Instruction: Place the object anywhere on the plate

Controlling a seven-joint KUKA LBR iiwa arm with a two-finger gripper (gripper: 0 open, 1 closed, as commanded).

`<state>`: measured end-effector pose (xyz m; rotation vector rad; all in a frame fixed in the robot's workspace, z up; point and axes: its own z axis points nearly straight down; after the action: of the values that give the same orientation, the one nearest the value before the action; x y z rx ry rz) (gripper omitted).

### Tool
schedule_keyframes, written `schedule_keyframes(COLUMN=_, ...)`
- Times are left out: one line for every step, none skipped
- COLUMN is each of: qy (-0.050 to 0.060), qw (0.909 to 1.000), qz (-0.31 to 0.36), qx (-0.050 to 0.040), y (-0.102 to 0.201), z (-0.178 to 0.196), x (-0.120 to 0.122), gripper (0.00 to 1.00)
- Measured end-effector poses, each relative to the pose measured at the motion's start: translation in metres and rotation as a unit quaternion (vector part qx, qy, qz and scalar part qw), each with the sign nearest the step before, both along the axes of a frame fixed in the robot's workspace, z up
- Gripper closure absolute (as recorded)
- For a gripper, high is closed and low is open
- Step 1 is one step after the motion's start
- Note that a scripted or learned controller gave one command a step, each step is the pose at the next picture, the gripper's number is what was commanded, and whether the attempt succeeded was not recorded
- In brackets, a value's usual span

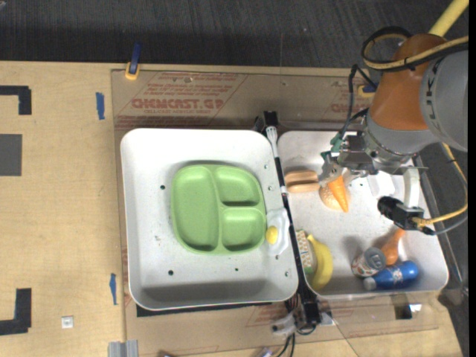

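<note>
The gripper [336,171] hung over the right bin [439,270], near its upper-left part, w/ the grey arm [416,103] and its orange band [398,80] reaching in from the right. An orange carrot-like object [336,193] sat right at the fingertips, tilted, its pale end up by the fingers — it looked pinched betw. them, so the gripper was closed on it. Whether the carrot's lower tip touched the bin floor couldn't be made out.

Just left of the gripper, close beside the carrot, lay a tan bun-shaped piece [300,179] against the bin's left wall. Below and slightly left of the gripper, a yellow banana [321,262] rested near the bin's lower-left corner, w/ a small patterned item [302,244] touching its top end. Below and to the right were a grey can [370,261], a blue bottle-like thing [396,274] lying on its side, and a small orange piece [394,242] just above them — all three bunched together. A black cable connector [398,212] hung to the gripper's lower right.

Well to the left of the gripper, in the left bin [141,222], sat the green plate [219,208] w/ three compartments, flat and roughly centred. A small yellow item [272,235] lay just off the plate's right rim, on the side nearest the gripper.
</note>
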<state>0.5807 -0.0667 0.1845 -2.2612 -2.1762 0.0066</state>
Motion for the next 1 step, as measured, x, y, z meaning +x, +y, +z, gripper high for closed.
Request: schedule_keyframes(qy=-0.005, qw=0.998, qz=0.064, qx=0.002, y=0.1181, z=-0.0001, x=0.0336, gripper=1.0)
